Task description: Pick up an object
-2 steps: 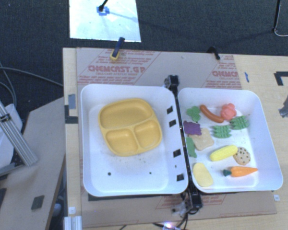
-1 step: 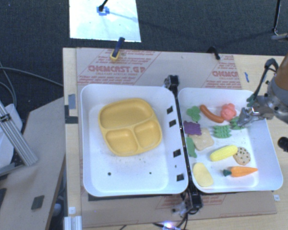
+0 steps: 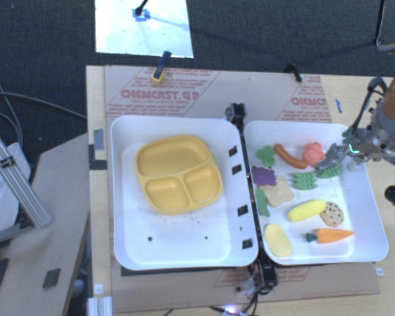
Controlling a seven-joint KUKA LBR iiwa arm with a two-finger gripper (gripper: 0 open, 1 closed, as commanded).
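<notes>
Toy food crowds the right bin (image 3: 375, 232), the pink piece (image 3: 313, 153) by its far wall lying just beside the gripper (image 3: 330, 163), jaw state unreadable, so this looks like the approach, needing a closing descent.

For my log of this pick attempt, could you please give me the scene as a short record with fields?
left bin: holds a yellow divided plate
right bin: toy foods, among them a carrot, corn cob, cookie, grapes, sausage
gripper: low over the right bin's upper right, beside a pink toy
held: nothing visibly held
</notes>
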